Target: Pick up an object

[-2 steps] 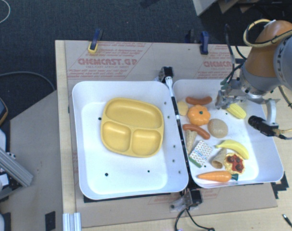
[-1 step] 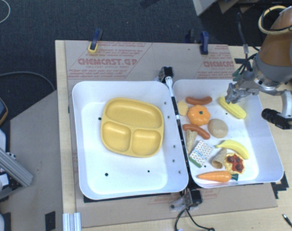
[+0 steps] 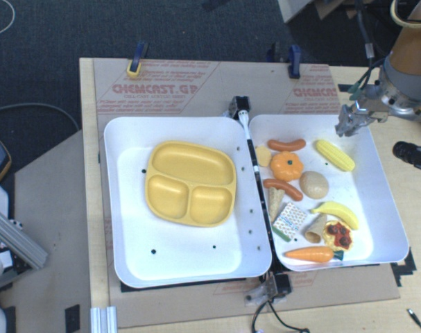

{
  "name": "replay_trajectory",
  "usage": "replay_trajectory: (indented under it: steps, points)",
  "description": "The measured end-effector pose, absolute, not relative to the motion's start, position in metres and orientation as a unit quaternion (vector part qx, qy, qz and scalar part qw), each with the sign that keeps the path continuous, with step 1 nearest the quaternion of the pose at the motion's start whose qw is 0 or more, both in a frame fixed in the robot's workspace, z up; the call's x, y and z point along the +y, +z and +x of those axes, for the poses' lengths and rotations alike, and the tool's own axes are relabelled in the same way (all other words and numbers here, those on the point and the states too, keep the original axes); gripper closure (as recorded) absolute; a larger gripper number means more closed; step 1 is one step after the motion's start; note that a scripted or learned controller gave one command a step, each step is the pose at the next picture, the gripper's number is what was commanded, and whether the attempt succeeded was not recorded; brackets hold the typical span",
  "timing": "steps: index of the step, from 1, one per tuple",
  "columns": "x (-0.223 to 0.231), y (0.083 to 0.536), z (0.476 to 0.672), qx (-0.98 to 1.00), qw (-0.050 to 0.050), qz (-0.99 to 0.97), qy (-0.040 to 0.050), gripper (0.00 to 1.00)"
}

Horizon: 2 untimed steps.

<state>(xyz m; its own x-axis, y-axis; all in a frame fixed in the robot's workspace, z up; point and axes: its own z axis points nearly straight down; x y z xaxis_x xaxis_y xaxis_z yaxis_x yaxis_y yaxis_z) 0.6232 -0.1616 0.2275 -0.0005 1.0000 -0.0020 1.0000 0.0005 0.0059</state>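
- Worktop [image 3: 196, 82]: brown board; red lettering "CHEMCAST GP" legible at 12 o'clock, repeated partly at 1 o'clock.
- Left bin [image 3: 127, 241]: holds a yellow divided plate [image 3: 191, 183].
- Right bin [image 3: 383, 207]: toy foods, among them an orange pumpkin [image 3: 286, 166], a corn cob [image 3: 334, 155] and a carrot [image 3: 308, 254].
- Pincer [image 3: 349, 125]: over the right bin's 1 o'clock corner; finger spacing cannot be told; nothing visibly held.

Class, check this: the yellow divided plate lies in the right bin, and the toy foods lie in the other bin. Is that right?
Not quite. The camera view shows the yellow divided plate in the left bin, not the right; the toy foods lie in the other bin.
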Motion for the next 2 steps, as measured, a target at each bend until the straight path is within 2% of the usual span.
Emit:
replay_trajectory:
  steps: [1, 2]
  points:
    - [-0.117, 0.237, 0.598, 0.708, -0.002, 0.706, 0.0000, 1.00]
    - [-0.073, 0.217, 0.572, 0.708, -0.003, 0.706, -0.0009, 1.00]
